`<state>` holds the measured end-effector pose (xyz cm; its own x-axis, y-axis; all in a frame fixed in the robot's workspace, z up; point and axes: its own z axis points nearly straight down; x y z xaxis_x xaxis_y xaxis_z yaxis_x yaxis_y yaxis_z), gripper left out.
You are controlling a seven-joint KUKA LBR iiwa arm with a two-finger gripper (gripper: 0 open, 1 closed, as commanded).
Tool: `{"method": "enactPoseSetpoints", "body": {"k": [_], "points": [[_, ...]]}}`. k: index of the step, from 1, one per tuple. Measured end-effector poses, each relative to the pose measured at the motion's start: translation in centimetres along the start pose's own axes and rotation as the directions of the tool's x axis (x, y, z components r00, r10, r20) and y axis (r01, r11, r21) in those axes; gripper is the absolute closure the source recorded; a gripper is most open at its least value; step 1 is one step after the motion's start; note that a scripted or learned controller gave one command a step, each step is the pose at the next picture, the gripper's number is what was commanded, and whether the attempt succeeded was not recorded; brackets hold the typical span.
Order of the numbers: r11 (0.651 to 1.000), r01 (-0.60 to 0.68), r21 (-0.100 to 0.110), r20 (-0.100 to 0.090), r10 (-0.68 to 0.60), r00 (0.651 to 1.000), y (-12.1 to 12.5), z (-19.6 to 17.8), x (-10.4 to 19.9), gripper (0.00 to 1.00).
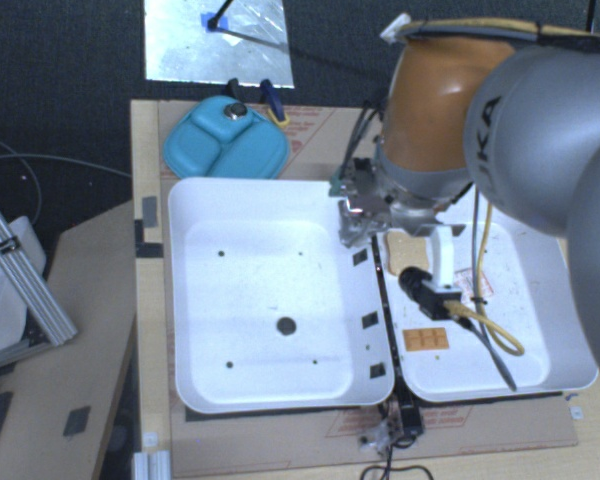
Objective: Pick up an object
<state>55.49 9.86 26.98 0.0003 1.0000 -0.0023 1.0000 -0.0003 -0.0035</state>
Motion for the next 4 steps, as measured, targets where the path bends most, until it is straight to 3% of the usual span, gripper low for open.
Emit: {"method": "enactPoseSetpoints", "body": {"k": [1, 3, 4], "points": [[1.000, 0.005, -0.017, -0.006, -0.005, 1.000, -4.6, -12.0, -0.7, 1.00], [1.000, 0.016, -0.013, -0.004, -0.016, 1.000, -4.4, -13.5, -0.6, 1.00], [1.000, 0.015, -0.011, -0.004, -0.015, 1.000, -4.4, -13.4, -0.6, 0.00]]}}
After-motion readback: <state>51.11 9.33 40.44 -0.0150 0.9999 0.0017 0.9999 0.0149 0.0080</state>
